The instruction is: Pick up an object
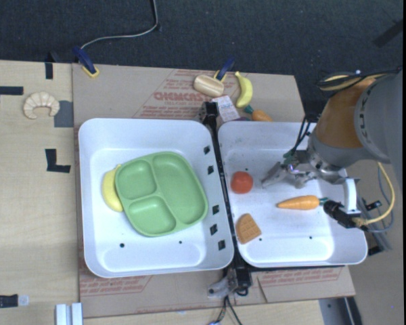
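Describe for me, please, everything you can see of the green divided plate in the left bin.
The light green plastic plate with three compartments lies flat on the floor of the left shallow white bin, turned at a slant to the bin's walls. It is a rounded rectangle with a raised rim: two smaller compartments and one larger. All three look bare. Its left edge overlaps a yellow toy banana, which peeks out beside it.

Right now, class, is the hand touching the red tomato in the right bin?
Apart. The camera view shows bare white bin floor between the hand and the red tomato.
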Action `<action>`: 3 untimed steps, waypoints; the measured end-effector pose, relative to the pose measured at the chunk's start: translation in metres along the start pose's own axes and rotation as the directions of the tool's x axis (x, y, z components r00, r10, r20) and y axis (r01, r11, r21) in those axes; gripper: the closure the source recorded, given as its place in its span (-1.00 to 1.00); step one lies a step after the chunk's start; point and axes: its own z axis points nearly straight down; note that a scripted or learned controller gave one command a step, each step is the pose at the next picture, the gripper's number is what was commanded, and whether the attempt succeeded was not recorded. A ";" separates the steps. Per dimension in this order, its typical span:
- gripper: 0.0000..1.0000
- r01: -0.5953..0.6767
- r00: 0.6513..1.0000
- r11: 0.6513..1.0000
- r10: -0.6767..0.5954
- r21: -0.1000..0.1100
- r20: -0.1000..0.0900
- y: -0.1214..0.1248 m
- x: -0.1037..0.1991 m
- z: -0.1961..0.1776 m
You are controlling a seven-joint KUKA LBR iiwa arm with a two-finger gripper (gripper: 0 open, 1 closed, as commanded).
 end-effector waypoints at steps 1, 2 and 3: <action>-1.00 0.000 1.000 1.000 0.000 -0.005 0.003 -0.040 -0.040 0.000; -1.00 0.003 1.000 1.000 -0.003 -0.003 -0.001 -0.014 0.013 -0.001; -1.00 -0.002 1.000 1.000 0.002 -0.003 0.004 -0.085 -0.030 0.001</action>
